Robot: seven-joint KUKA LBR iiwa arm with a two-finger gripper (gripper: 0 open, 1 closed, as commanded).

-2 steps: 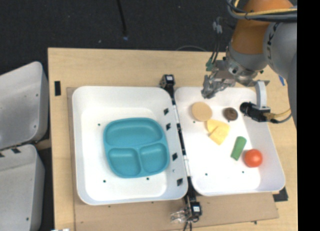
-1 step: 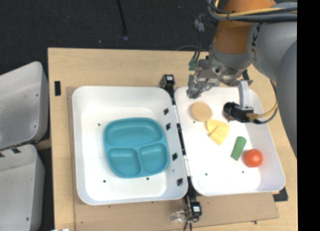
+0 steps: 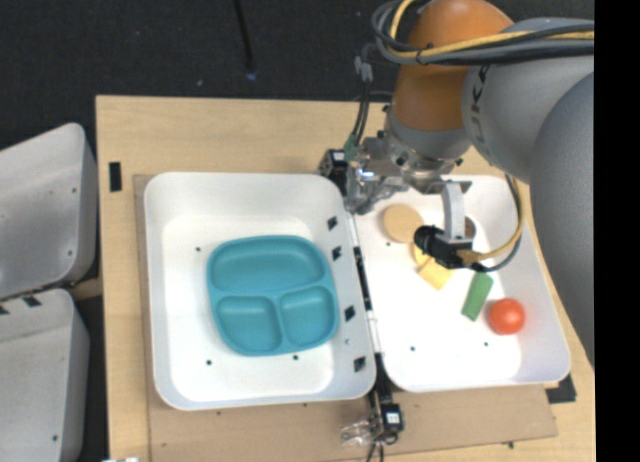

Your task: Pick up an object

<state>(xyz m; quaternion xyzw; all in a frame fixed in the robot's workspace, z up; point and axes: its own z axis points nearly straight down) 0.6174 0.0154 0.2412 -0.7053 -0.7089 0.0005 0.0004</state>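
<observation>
Your pale wood bench (image 3: 200, 130) stands on a dark floor (image 3: 150, 20). The right bin (image 3: 440, 350) holds a tan disc (image 3: 402, 222), green block (image 3: 477, 296) and red ball (image 3: 507, 316). The claw (image 3: 375, 185) hangs at its upper-left corner; you cannot tell its grip.

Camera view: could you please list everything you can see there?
Bench: 1, pale wood, under both bins
Left bin: 1, white, left on bench
Right bin: 1, white, right on bench
Plate: 1, teal, middle of left bin
Disc: 1, tan, right bin, upper part
Wedge: 1, yellow, right bin, middle
Block: 1, green, beside ball
Ball: 1, red, right bin
Arm: 1, grey and orange, from right
Gripper: 1, above right bin's upper-left corner
</observation>
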